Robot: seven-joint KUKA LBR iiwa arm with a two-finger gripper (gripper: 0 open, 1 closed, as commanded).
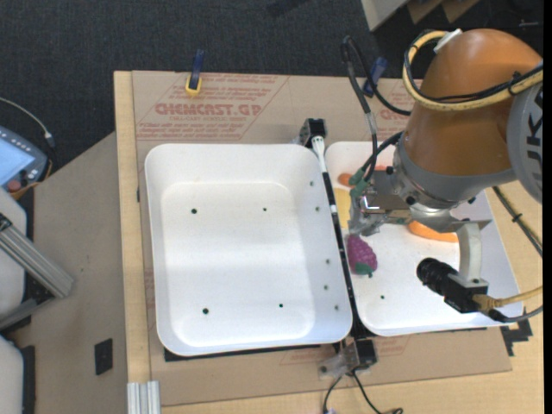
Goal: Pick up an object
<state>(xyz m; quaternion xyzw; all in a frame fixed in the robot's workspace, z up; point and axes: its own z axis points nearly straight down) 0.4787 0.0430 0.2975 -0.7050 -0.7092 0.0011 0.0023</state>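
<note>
In the right bin (405, 309), a purple bumpy object with a green bit (360, 254) lies close to the left wall. My gripper (366, 222) hangs just above and slightly behind it, under the large orange wrist band (470, 84). An orange object (431, 230) shows partly from beneath the arm, further right. A yellow item (342, 201) and a small orange piece (345, 179) lie near the bin's back left, partly hidden by the gripper.
The left bin (237, 248) stands beside the right one, their rims touching. A black cylindrical part (444, 283) of the arm's gear hangs over the right bin's front. Cables run behind the arm. A blue and yellow clamp (196, 78) sits at the board's back edge.
</note>
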